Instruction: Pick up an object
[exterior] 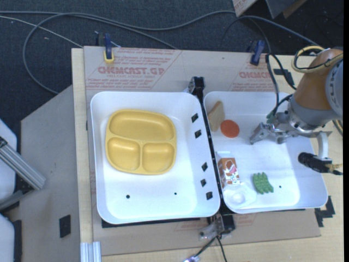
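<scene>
My gripper [260,134] hangs over the upper middle of the right bin [305,201], with the arm coming in from the right. To its left, a short way off, lies an orange round piece [229,129], and a tan bread-like slice [216,115] leans against the bin's left wall. Toward the front of the bin, a small green object [263,183] rests below the gripper. At the front left lies a printed snack packet [229,171], and a white round lid-like thing [240,196] sits just in front of it. Nothing touches the gripper.
The left bin [109,201] holds a yellow divided plate [141,141] in its upper half. Black clips line the wall between the two bins [203,146]. Bare white floor lies in the right bin's middle and right.
</scene>
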`<action>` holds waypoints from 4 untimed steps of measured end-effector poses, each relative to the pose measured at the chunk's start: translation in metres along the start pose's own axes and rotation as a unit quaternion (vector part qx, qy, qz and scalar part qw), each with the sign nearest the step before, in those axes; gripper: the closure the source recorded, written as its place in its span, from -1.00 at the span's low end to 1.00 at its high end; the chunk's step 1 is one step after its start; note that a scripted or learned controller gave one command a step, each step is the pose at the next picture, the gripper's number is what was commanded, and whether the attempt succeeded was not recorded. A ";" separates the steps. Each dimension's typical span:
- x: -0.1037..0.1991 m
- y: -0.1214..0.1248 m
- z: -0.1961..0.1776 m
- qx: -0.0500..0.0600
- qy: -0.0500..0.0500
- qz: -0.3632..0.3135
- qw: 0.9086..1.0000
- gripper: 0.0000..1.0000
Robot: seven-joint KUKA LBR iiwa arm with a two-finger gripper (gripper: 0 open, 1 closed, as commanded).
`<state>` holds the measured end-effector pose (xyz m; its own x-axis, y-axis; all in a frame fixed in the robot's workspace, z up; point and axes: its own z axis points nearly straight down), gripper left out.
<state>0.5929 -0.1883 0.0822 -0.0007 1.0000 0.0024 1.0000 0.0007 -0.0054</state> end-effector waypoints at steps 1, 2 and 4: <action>0.000 0.002 -0.014 -0.003 -0.001 0.000 1.000 1.00; 0.001 0.004 -0.058 -0.005 -0.002 0.000 1.000 1.00; -0.004 0.007 -0.153 -0.006 -0.002 0.000 1.000 1.00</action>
<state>0.6005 -0.1925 0.2357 -0.0016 1.0000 -0.0023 1.0000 0.0016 0.0073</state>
